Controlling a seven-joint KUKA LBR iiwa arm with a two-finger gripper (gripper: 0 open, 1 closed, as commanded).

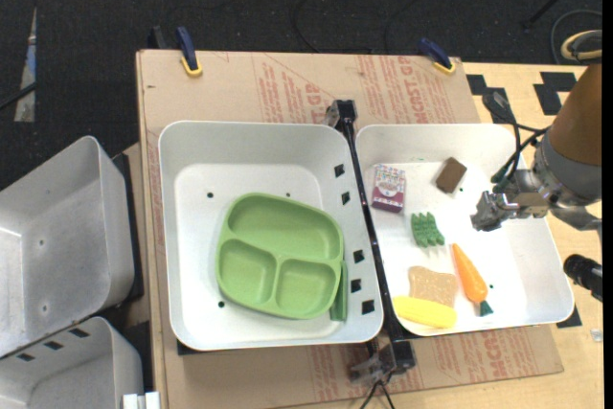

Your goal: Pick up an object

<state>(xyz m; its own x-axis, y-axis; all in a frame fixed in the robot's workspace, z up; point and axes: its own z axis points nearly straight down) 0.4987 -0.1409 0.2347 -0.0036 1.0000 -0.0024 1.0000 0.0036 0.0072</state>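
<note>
The right bin (536, 302) holds a small purple-and-white carton (388, 188), a brown block (451, 174), a green ridged piece (426, 230), an orange carrot (469, 275), a slice of toast (432, 284) and a yellow banana (425, 311). My gripper (486, 214) hangs over the right part of this bin, to the right of the green piece and above the carrot's top end. Nothing shows between its fingers, and their spacing is too small and dark to read.
The left bin (182, 206) carries a green divided tray (280, 256). A black divider (362, 215) runs between the two bins. Grey tubs (57, 235) stand off the bench at left. Clamps (189, 51) hold the board's far edge.
</note>
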